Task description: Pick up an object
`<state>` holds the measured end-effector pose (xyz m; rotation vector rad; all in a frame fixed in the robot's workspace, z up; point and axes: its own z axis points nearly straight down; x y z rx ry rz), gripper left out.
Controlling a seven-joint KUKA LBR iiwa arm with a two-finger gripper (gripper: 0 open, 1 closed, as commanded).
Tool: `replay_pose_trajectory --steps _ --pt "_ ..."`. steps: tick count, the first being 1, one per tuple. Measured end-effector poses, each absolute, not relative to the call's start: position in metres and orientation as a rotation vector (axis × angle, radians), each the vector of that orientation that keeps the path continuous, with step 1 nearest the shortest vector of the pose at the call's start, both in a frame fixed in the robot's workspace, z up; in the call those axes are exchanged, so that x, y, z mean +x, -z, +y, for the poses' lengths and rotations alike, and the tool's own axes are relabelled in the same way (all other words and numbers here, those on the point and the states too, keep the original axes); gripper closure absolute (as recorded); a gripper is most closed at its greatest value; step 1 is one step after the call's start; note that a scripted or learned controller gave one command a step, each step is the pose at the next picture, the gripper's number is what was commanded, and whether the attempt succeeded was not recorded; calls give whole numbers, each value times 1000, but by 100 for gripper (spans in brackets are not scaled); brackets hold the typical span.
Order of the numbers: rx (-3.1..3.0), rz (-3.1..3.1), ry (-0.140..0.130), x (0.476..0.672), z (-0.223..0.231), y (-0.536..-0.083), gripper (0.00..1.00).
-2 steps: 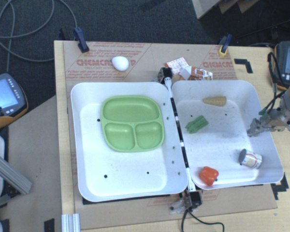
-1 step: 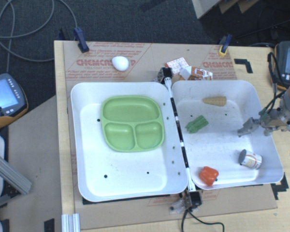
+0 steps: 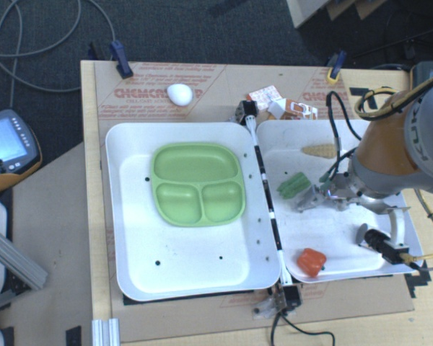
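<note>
In the right bin [image 3: 346, 262], a small green object [image 3: 294, 185] lies near the middle left. A red object [image 3: 312, 262] rests by the front rim, and a flat tan piece [image 3: 319, 151] lies toward the back. My gripper [image 3: 312, 197] is low in this bin, just to the right of and below the green object, close to it. Nothing shows as held. The grey arm with its orange band [image 3: 386, 146] reaches in from the right.
The left bin [image 3: 130, 251] holds a green divided plate [image 3: 199, 183]. Behind the bins on the bench lie a white egg-shaped object [image 3: 179, 94] and some crumpled packets [image 3: 278, 104]. Blue clamps [image 3: 120, 58] grip the back edge.
</note>
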<state>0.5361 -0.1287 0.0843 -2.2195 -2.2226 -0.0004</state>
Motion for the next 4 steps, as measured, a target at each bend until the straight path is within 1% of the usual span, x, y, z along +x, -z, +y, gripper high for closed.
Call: replay_pose_trajectory --steps 1,2,3,4 --pt "-2224 -2222 0 540 -175 -150 0" --pt "-2221 -2224 1 584 -103 -112 0" --pt "-2219 -2221 -1 582 -93 -84 0" --pt "-2220 -2223 -1 582 -93 -94 100"
